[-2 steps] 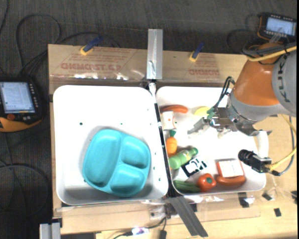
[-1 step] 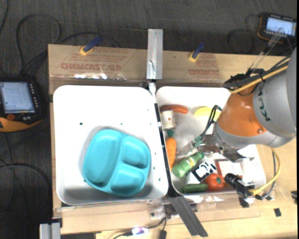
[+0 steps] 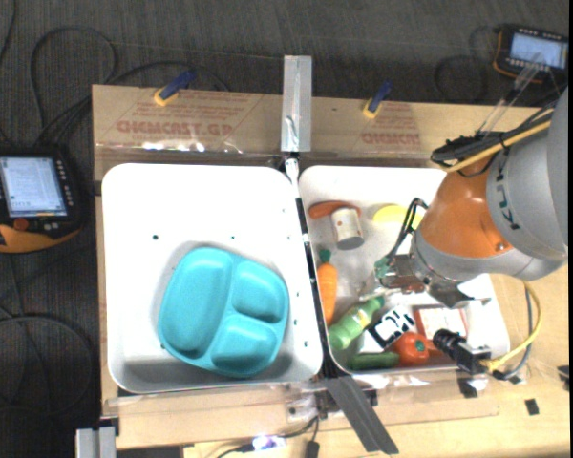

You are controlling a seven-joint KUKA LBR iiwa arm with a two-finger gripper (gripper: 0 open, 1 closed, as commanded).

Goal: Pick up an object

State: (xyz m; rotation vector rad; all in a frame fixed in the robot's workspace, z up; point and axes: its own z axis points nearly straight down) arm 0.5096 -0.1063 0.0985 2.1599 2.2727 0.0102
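— Cardboard on the bench [image 3: 201, 127] reads?
— "CHEMCAST GP", faintly. My end effector [image 3: 397, 324] hangs in the right bin [image 3: 477, 181]; the green bottle [image 3: 355, 320] lies just beside it. Grip: can't tell.

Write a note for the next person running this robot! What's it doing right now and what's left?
Gripper: low inside the right bin, above the toy pile; whether it grips anything is unclear.
Things: carrot, green bottle, tomato, small can and a yellow piece, all in the right bin. The blue tray sits in the left bin.
Done: the arm has reached in.
Left: grab one thing and lift it.
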